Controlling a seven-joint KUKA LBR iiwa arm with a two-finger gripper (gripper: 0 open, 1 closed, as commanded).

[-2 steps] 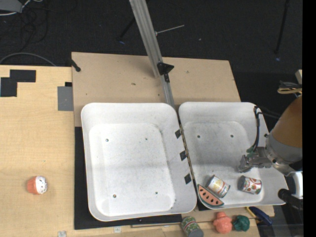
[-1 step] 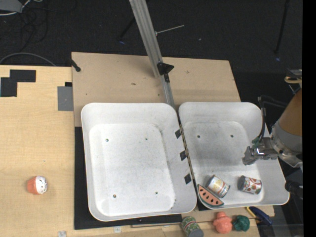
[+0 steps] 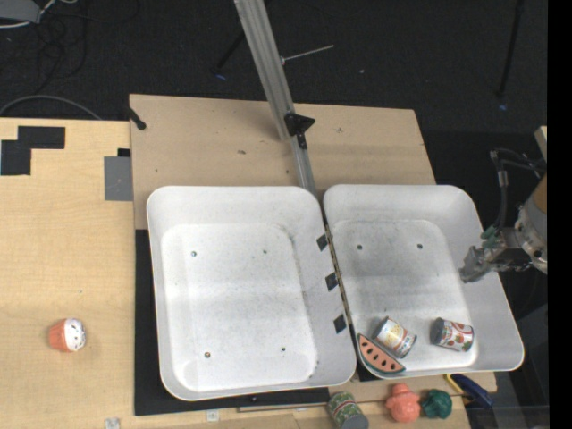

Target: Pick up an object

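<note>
The grey two-finger gripper point(image 3: 475, 264) sits over the right edge of the right-hand shallow white bin point(image 3: 447, 206), and it is too small and dark to tell how it is set, so that cannot be told here. Nothing looks caught in it. The things to pick lie well apart from it, down at the bin's near end. The small shiny tin can with a yellow and red label point(image 3: 393, 336) lies on its side, and its long way runs on a slant, from upper left to lower right, with one round end facing up and left. Just beside it, at the bin's near left corner, lies a flat red watermelon slice toy with a green rim point(image 3: 379, 354). A little to the right lies a dark tin can with a red and white label point(image 3: 452, 333), also on its side, its long way running nearly left to right. To do this step well, the arm should probably move over one can, turn so it squeezes across the round sides, and then go straight down.
</note>
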